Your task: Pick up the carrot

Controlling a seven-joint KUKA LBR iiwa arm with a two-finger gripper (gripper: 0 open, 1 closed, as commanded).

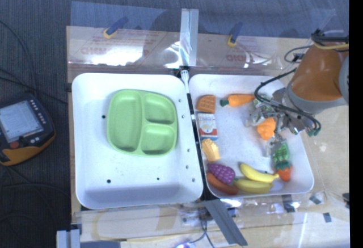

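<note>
Hovering over an orange piece [265, 128] mid-bin, the gripper [276, 125] — spread or closed, I cannot tell — may seize that instead of the carrot [241, 100], lying near the right bin's [244, 78] far edge.

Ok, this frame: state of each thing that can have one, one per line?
carrot: lying flat in the right bin, not gripped
gripper: low in the right bin, over an orange toy
green divided plate: upright in the left bin
bananas: lying flat
</note>
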